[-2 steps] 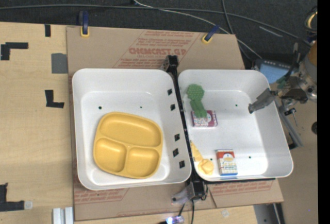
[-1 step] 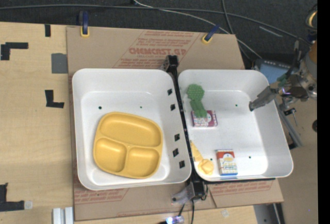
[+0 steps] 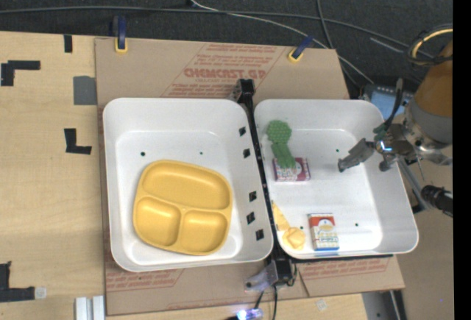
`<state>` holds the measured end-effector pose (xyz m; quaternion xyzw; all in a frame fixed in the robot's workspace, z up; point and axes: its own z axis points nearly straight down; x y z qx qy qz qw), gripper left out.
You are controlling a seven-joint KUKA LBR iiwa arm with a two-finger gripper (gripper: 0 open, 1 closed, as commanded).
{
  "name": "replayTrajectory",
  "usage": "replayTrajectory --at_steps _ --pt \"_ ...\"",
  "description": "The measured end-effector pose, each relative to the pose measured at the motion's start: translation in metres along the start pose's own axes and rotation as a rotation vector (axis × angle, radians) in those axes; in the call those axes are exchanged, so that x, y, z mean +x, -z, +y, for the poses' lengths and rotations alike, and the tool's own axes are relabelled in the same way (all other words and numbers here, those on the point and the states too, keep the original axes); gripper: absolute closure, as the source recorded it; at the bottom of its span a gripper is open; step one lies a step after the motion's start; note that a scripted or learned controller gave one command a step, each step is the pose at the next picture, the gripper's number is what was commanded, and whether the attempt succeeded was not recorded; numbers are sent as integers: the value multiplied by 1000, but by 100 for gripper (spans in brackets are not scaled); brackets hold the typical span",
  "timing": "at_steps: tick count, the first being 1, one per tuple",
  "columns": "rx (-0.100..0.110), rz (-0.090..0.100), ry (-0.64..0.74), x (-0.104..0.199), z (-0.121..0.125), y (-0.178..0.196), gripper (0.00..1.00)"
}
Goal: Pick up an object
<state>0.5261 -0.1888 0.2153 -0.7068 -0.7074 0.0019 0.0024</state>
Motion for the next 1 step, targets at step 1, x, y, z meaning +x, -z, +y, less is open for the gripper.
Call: replayTrajectory --at_steps 1 --pt "0 0 -1 0 -2 -44 0"
